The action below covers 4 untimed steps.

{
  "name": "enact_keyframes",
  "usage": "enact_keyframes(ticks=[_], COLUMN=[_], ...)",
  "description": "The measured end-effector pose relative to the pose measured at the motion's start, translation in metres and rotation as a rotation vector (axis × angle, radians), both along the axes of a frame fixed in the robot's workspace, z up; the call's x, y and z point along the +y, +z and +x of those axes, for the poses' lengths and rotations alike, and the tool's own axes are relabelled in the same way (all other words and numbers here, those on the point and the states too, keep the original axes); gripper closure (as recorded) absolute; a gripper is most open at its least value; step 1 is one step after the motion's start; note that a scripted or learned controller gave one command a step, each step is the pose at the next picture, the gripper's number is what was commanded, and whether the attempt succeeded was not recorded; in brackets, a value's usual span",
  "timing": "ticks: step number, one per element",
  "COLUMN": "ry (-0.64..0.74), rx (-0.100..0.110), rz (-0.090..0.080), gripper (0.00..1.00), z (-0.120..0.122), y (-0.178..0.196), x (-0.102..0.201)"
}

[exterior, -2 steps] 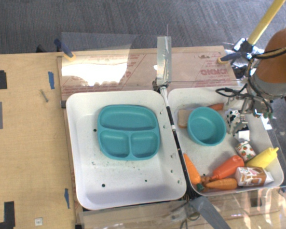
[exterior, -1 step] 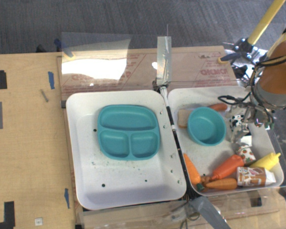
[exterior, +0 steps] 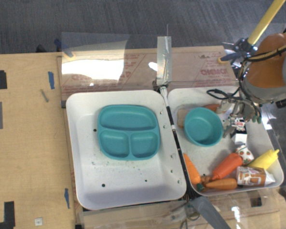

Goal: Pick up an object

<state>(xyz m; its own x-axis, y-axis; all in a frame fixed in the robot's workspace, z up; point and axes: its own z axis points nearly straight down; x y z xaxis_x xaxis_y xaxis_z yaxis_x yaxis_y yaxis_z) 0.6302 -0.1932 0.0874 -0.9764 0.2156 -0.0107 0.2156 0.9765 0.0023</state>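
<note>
The right bin (exterior: 277, 176) holds a teal bowl (exterior: 203, 126) at its back left. Along its front lie three orange carrots (exterior: 227, 165), (exterior: 219, 184), (exterior: 191, 169), a yellow bottle (exterior: 265, 159), a labelled white-and-orange packet (exterior: 253, 176) and a small white-and-red item (exterior: 245, 153). My gripper (exterior: 236, 123) hangs low over the right bin, just right of the bowl's rim, with cables around it. The orange-banded wrist (exterior: 268, 63) rises behind it to the upper right. I see nothing held by the gripper.
The left bin (exterior: 82, 154) carries a teal divided plate (exterior: 128, 132). A raised rim (exterior: 173, 134) separates the two bins. A clear plastic panel (exterior: 130, 69) stands behind them. Wooden bench (exterior: 24, 143) stretches to the left.
</note>
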Motion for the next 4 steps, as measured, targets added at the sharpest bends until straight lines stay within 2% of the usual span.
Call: enact_keyframes(ticks=[1,2,3,4], ry=[0.026,0.177,0.432,0.523], rx=[0.003,0.01,0.007,-0.004], rz=[0.004,-0.004,-0.036,-0.027], gripper=[0.0,0.0,0.0,0.0], z=[-0.051,0.013,-0.006,-0.066], y=[0.001,0.001,0.003,0.004], x=[-0.026,0.035,0.056,0.068])
